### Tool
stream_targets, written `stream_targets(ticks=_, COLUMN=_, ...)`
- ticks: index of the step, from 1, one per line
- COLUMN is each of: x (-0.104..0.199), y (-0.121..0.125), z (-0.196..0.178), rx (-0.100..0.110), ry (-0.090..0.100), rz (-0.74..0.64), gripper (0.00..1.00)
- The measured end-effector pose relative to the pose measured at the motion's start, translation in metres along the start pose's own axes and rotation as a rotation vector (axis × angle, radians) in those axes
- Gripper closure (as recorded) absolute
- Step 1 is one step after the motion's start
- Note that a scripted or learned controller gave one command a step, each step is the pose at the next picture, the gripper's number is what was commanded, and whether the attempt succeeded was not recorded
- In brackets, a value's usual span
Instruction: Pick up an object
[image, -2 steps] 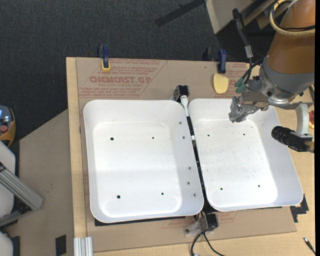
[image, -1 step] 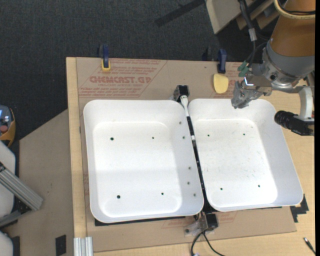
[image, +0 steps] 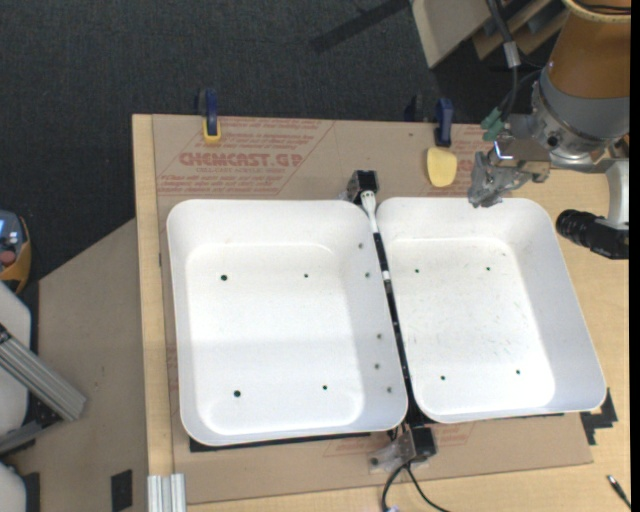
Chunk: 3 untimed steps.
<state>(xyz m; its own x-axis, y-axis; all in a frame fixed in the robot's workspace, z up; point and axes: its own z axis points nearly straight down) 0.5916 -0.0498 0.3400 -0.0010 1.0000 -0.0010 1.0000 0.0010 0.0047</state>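
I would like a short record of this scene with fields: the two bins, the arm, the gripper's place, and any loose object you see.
left bin: white bin, shallow, small dark dots on its floor
right bin: white bin, beside the left one, rims meeting along a black strip
arm: grey with orange band, entering at upper right
gripper: gripper above the far rim of the right bin
loose object: small yellow piece on the board behind the right bin, left of the gripper
clamps: blue clamp at the board's far edge

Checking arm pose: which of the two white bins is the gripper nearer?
The right bin. The gripper hangs at that bin's far rim, near its far-left corner, while the left bin lies across the centre divider.
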Motion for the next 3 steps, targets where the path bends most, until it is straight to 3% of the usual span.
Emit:
stream_targets(ticks=1, x=0.036, y=0.040, z=0.054, rx=0.006, ry=0.002, rz=-0.002, gripper=1.00)
stream_targets(ticks=3, x=0.009, y=-0.019, z=-0.035, rx=0.002, ry=0.000, rz=0.002, gripper=1.00)
